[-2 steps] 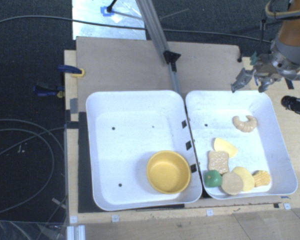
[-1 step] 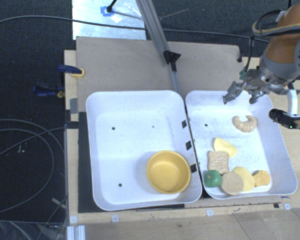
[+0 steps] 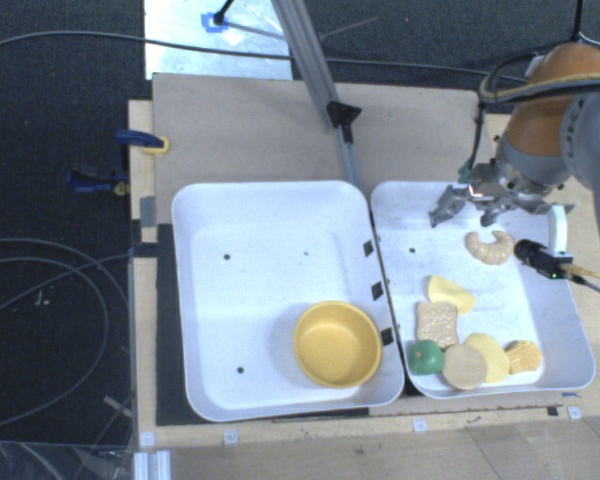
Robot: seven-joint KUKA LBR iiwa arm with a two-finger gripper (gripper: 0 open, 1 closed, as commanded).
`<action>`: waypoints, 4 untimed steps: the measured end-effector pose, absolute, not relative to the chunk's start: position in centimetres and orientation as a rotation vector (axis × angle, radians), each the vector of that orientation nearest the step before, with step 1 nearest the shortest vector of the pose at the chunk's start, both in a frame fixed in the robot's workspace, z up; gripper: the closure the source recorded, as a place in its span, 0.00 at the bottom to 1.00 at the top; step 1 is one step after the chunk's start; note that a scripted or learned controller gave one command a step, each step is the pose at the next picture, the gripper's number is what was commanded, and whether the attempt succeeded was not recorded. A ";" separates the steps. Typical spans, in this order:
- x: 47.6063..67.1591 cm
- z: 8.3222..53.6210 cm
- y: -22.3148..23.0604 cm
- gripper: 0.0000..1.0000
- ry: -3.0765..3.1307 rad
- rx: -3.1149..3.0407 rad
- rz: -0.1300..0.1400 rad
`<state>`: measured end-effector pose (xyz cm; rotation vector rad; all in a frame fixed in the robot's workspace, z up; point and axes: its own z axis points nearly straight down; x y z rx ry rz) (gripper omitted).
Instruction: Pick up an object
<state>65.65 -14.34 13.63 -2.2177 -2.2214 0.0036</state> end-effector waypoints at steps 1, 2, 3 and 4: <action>65.6 8.9 -14.3 0.00 -2.223 -2.219 0.002; 65.9 10.3 -14.3 1.00 -2.228 -2.222 -0.005; 66.9 15.4 -13.9 1.00 -2.234 -2.219 -0.008; 67.4 20.9 -14.9 1.00 -2.231 -2.224 -0.007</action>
